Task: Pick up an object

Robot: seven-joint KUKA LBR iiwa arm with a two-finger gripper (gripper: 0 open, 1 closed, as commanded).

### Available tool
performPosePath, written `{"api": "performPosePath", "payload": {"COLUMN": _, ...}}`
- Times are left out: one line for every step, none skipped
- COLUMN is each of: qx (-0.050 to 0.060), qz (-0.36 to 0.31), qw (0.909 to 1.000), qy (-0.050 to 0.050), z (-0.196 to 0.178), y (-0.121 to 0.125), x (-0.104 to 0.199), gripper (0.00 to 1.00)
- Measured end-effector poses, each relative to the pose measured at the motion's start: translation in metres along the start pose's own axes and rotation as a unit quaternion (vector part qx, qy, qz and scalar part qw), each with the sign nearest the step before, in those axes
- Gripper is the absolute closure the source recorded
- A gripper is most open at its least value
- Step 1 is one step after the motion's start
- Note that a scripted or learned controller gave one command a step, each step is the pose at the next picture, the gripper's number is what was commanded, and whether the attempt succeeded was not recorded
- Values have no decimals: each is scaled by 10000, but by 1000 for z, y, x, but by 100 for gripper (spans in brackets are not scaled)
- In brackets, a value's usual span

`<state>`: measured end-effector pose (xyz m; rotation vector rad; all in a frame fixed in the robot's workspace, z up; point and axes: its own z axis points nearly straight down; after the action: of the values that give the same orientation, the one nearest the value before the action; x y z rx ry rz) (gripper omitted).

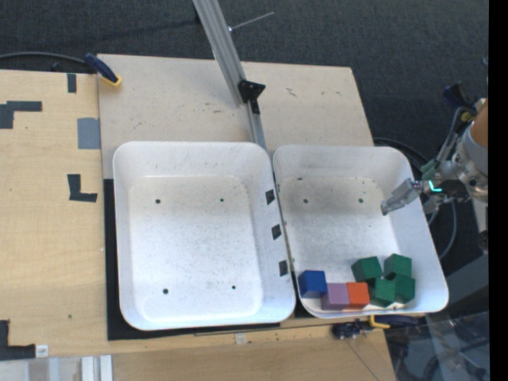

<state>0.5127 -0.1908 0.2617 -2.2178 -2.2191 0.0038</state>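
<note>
- We see two shallow white plastic bins side by side on the pale wooden bench: the left bin and the right bin.
- The objects to pick all sit in the near right corner of the right bin, clustered against its front wall.
- At the left of that cluster stands a blue cube; just beside it to the right lies a lilac block, and touching that one an orange block.
- Further right we count several dark green blocks packed together, some seemingly stacked; we cannot tell exactly how many.
- The grey two-finger gripper reaches in from the right, over the right rim of the right bin, with a small teal light just behind it.
- It hangs well apart from the cluster of blocks, toward the far right part of the bin, and nothing shows at its tip.
- What we make out of it is one grey tapered shape pointing down and left; we cannot tell whether the fingers are apart or together.
- A grey metal bar runs slantwise from the top of the view down to the gap between the bins, with a black clamp on it.
- A blue and yellow clip lies at the far left corner of the bench.
</note>
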Motion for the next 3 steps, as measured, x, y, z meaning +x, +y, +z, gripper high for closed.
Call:
{"api": "performPosePath", "payload": {"qx": -18, "qz": -7, "qw": 10000, "qy": -6, "z": -2, "y": 1, "x": 0, "gripper": 0}}
{"api": "performPosePath", "payload": {"qx": 6, "qz": 5, "qw": 10000, "qy": -4, "z": 46, "y": -6, "x": -6, "gripper": 0}}
{"api": "performPosePath", "payload": {"qx": 11, "qz": -4, "qw": 10000, "qy": 2, "z": 97, "y": 0, "x": 3, "gripper": 0}}
